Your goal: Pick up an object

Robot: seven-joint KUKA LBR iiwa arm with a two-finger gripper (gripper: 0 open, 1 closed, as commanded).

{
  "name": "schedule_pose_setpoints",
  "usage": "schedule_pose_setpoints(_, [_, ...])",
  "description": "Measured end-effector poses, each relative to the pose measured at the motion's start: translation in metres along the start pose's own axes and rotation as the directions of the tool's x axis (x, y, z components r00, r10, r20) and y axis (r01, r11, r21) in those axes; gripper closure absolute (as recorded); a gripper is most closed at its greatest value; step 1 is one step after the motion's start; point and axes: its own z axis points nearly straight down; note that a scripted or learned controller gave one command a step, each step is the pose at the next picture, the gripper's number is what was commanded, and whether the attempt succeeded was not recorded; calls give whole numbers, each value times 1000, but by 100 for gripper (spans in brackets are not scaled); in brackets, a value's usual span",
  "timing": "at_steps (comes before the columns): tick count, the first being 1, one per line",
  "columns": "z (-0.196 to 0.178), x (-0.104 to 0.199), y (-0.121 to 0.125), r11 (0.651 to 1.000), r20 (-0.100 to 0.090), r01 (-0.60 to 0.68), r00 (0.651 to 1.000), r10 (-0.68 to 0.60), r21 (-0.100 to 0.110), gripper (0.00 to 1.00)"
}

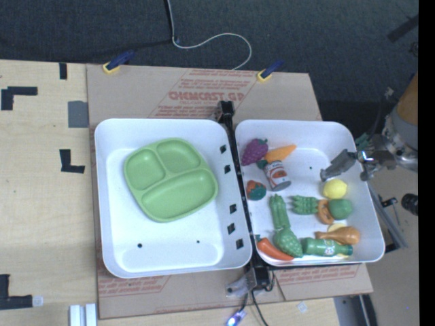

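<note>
floor: dark blue-grey carpet, top of frame
bench: light wood top, black tape marks at left
board: brown cardboard sheet, red print, two clips on upper edge
cable: white cord looping across upper centre

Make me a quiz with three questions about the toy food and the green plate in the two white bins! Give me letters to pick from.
1. Where is the green plate?
A. left bin
B. right bin
C. on the cardboard

2. How many compartments does the plate have?
A. one
B. three
C. five

3. How does the little can stand among the toy food?
A. upright
B. crushed flat
C. inside the plate

Answers:
1. A, the plate lies in the left bin, and the toys are in the right bin.
2. B, two small sections sit above one big one.
3. A, its round top faces up beside the purple grapes.
</note>
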Motion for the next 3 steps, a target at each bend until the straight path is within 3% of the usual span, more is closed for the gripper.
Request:
schedule_pose_setpoints(1, [-152,61,-36,1000,1,7,1000,-7,-18,0])
schedule_pose_setpoints(2, [-153,58,-36,1000,1,2,1000,-2,-1,100])
schedule_pose_setpoints(3, [-207,158,-33,1000,-1,11,1000,-11,-7,100])
